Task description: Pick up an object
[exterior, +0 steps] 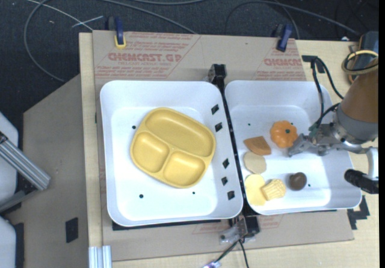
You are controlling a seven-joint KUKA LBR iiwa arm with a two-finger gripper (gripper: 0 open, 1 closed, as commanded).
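In the right bin [313, 100] lie several toy foods: an orange pumpkin [283, 133], a brown wedge [258, 145], a pale round piece [255, 164], a yellow disc [254, 189] with a yellow corn-like piece [274, 189] on it, and a dark brown ball [297, 181]. My gripper [301, 146] reaches in from the right and sits low just right of the pumpkin, above the brown ball. Nothing shows between its fingers.
The left bin [114, 140] holds a yellow three-part plate [172, 146]. A black divider with clips [220, 122] runs between the bins. The arm's body [361, 110] covers the right bin's right edge. Cables trail over the bench behind.
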